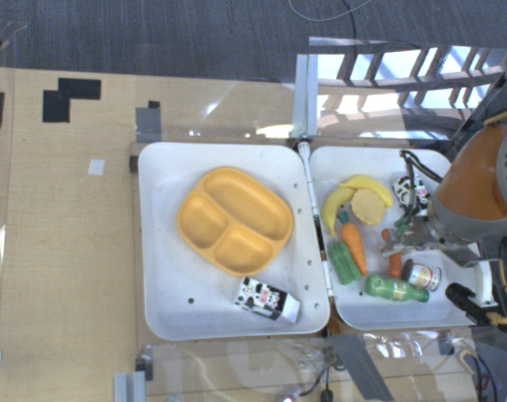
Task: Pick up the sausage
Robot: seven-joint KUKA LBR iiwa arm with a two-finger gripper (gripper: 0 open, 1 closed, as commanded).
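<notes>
— Location of the sausage (394, 265)?

— Down in the right bin (437, 316), toward its near side. Short, reddish-brown, lying just below the gripper (401, 234). Wedged between the carrot (354, 248) on the left and the small can (422, 275) on the right, with the green bottle (395, 289) lying on its side right beneath.

— Held?

— Not visibly. Resting on the bin floor, nothing seen clamped around it.

— And the jaws: apart or together?

— Cannot tell. Too dark and too small against the clutter to make out.

— Position of the arm (483, 187)?

— Reaching in from the right, orange band over the right bin's far-right part, gripper hanging low over the middle of that bin.

— Anything else crowding the right bin?

— Plenty. Banana (347, 193) curving along the far-left part, pale round slice (369, 208) tucked against it. Green vegetable (345, 263) alongside the carrot, touching it. Small black-and-white patterned item (411, 191) at the far side, near the arm.

— Left bin (157, 224)?

— Yellow divided plate (235, 220) at the centre, three compartments, tilted at an angle to the bin's edges. Cow-print milk carton (267, 298) on its side just beside the plate's near corner. Both well apart from the sausage.

— Bench (60, 249)?

— Pale wood, both bins side by side on it, black squares (67, 97) marked toward the far-left corner.
</notes>
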